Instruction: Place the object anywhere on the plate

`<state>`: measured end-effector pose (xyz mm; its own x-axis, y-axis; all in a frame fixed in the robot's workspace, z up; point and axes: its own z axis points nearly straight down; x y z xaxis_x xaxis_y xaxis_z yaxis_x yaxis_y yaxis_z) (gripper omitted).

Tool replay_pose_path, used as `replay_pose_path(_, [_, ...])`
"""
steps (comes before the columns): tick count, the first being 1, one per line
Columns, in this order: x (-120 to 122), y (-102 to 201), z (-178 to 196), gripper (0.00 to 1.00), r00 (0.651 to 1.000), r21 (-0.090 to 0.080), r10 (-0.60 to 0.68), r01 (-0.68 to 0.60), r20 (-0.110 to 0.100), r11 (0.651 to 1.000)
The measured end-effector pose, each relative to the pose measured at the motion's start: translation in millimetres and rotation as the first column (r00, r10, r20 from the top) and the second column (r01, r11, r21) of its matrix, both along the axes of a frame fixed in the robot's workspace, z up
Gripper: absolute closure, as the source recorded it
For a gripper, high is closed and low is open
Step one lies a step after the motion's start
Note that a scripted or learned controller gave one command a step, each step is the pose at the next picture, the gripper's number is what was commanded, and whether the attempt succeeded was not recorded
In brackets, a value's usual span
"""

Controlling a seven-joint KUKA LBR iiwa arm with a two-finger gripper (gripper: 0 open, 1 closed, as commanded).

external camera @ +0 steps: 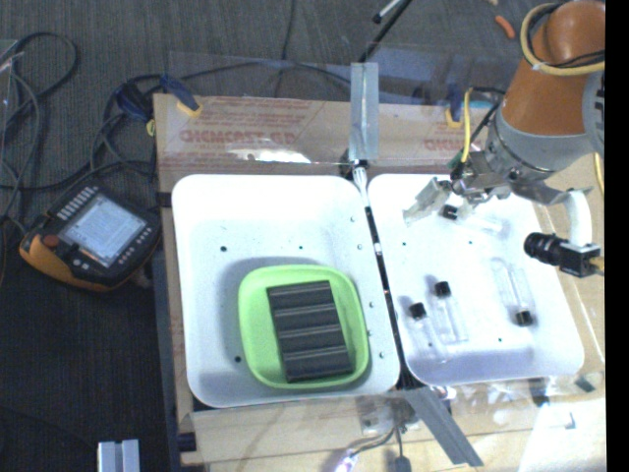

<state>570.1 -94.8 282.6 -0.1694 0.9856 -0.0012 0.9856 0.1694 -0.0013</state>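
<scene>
Dark carpet all round, cables trailing off to the left, and in the middle the wooden counter [295, 126] carrying two white bins side by side. The left bin [206, 214] holds a green plate [254, 293] toward its front edge, and a dark ribbed block [310, 330] is lying flat on that plate, well inside the rim. The right bin [550, 347] has a few clear tubes with black caps [442, 308] scattered across its floor. So, judging by how things lie, the placing step looks done: the object sits on the plate. What's left, I'd say, is simply for the arm to clear away.

The arm [555, 62] comes in from the right, its orange section high at the back right corner, wrist bent down over the back edge of the right bin. The gripper [442, 197] hangs there, well apart from the plate, and its fingers look spread apart with nothing visible between them.
</scene>
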Motion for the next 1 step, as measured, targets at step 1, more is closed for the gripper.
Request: replay_pose_path(1, [38.7, 58.3, 86.3, 0.0, 0.999, -0.001, -0.052, 0.052, 0.003, 0.999])
